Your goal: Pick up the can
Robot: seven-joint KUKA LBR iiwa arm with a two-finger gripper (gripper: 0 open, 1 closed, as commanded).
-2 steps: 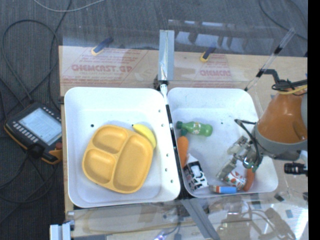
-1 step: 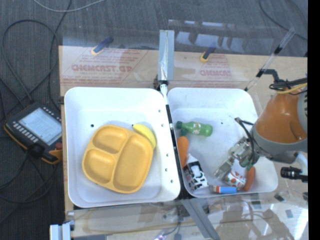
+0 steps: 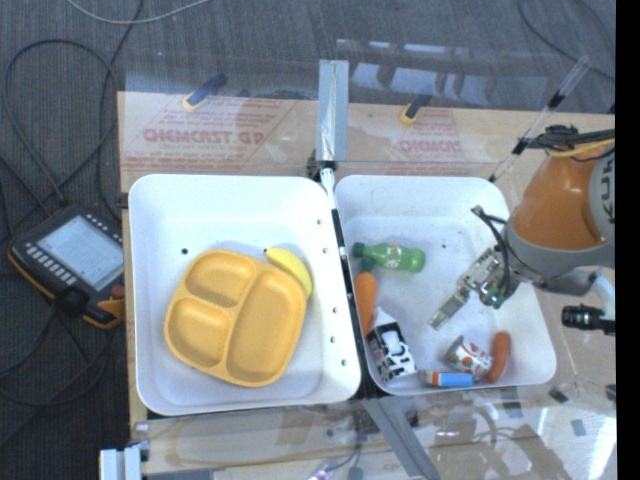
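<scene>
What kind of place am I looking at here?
Probably a robotics lab: a robot arm reaches over two white bins of toy food, with a handheld controller and loose cables on the carpet.

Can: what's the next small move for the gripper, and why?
Probably shift the gripper toward the bin's near edge and centre it over the can before descending. It hovers above bare bin floor, apart from the can, which lies tipped near the near-right corner, close beside a sausage and a marker, leaving little room.
</scene>
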